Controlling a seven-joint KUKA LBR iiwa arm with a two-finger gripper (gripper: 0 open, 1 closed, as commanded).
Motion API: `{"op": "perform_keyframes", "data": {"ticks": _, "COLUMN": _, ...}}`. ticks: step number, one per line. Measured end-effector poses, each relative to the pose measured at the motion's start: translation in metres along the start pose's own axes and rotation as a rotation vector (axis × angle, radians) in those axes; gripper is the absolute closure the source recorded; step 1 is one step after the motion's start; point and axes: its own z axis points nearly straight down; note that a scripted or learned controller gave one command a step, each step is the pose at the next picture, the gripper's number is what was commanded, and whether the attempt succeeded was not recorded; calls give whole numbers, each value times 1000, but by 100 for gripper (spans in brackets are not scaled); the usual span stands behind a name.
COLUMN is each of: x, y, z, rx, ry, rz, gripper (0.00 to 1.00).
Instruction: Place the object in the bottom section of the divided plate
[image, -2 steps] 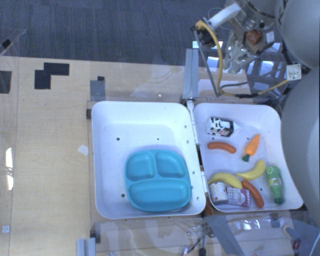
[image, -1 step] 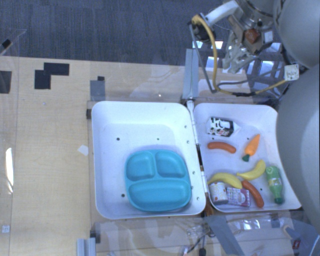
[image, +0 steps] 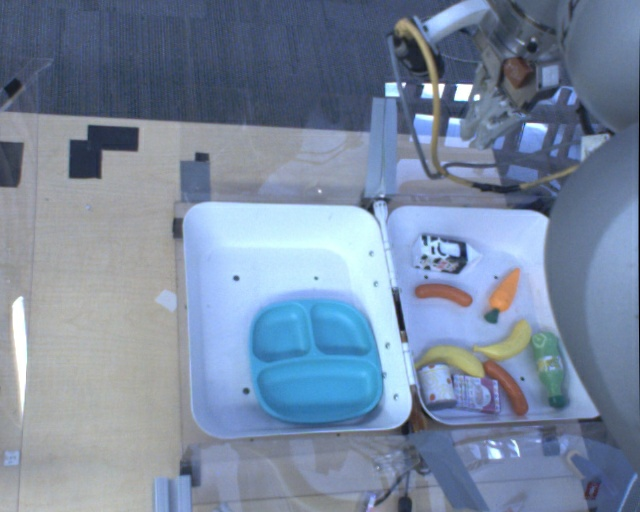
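Fingers of the gripper (image: 487, 118), at the upper right of the frame above the bins' far edge, hang pale and close together with nothing between them; whether they are fully closed cannot be told. Left bin (image: 215, 300): holds the blue divided plate (image: 316, 361), its large bottom section toward the lower frame edge, two smaller sections above. Right bin (image: 530, 225): holds a black-and-white carton (image: 442, 254), a sausage (image: 443, 294) lying left-right, a carrot (image: 504, 292) with its tip toward the upper right, two bananas (image: 505, 343), a can (image: 436, 386), a pink carton (image: 477, 393), a second sausage (image: 508, 386) and a green bottle (image: 549, 368) standing lengthwise up-down. All lie well below the gripper.
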Motion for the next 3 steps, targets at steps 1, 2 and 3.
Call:
{"op": "perform_keyframes", "data": {"ticks": 1, "x": -37, "y": -7, "z": 0, "rx": 0, "ry": -1, "rz": 120, "gripper": 100}}
{"op": "perform_keyframes", "data": {"ticks": 2, "x": -37, "y": -7, "z": -12, "rx": 0, "ry": 2, "rz": 119, "gripper": 100}}
{"op": "perform_keyframes", "data": {"ticks": 3, "x": -48, "y": -45, "z": 1, "rx": 1, "ry": -1, "rz": 86, "gripper": 100}}
